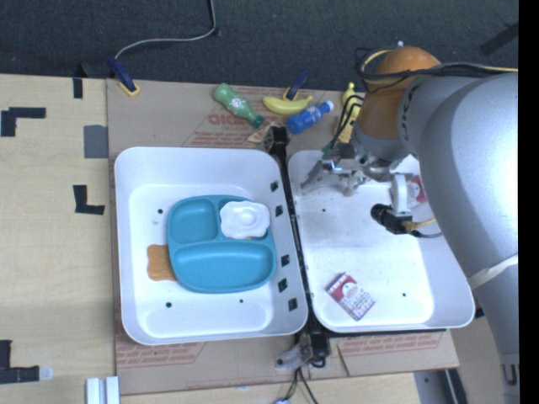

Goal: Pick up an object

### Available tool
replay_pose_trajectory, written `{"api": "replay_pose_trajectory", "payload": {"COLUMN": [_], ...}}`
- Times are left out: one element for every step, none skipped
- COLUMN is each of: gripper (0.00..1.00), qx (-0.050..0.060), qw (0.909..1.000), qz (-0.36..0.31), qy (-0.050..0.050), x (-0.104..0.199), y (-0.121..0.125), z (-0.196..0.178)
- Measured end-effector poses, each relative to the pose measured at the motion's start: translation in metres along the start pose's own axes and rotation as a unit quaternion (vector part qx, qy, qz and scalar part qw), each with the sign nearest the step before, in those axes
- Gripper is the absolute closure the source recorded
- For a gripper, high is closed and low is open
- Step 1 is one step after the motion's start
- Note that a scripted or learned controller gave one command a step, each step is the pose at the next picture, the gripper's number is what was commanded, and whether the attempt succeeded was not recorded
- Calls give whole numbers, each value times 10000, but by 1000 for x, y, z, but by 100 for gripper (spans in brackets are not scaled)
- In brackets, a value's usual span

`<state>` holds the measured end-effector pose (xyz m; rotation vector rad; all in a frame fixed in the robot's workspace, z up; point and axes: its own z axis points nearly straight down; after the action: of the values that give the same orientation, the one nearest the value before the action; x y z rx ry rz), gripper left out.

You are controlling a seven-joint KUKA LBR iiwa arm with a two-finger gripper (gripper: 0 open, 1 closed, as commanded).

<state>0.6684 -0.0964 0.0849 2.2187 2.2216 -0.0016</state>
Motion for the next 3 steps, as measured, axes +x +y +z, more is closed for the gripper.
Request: {"api": "replay_pose_trajectory", "payload": {"gripper": [0, 0, 0], "qx": [-2, 0, -3], "qw": [10000, 10000, 10000], "qz": [0, -1, -4], "qy": [1, 7, 1], "x": [-4, -2, -5], "y": [-8, 0, 0], "z": [0, 0, 0]}}
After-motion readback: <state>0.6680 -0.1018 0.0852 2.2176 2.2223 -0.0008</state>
